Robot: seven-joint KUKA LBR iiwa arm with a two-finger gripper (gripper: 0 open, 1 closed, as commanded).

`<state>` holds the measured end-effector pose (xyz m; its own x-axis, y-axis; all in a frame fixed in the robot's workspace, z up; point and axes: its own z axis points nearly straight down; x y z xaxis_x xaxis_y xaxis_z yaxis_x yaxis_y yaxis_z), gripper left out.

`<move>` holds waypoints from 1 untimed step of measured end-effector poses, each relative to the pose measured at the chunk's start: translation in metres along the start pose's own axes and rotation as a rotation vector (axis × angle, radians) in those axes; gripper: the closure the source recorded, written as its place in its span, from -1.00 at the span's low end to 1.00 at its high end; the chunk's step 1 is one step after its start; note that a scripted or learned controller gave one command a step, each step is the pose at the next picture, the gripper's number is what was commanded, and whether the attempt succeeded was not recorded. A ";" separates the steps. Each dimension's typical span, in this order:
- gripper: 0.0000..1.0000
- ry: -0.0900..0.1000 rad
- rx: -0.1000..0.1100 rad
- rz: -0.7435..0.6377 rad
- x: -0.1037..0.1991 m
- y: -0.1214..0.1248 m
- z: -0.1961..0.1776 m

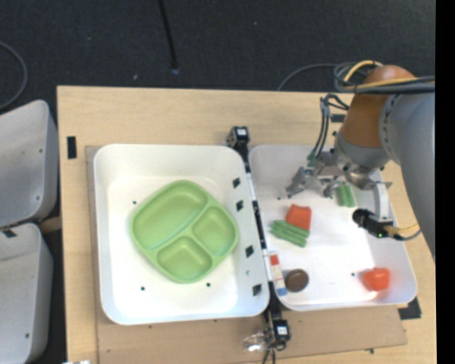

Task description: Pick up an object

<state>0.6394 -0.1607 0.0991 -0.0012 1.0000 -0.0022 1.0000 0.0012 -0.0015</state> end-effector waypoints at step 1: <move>1.00 -0.001 -0.006 0.000 -0.001 0.001 -0.014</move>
<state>0.6409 -0.1618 0.1127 -0.0012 1.0000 -0.0035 1.0000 0.0012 0.0048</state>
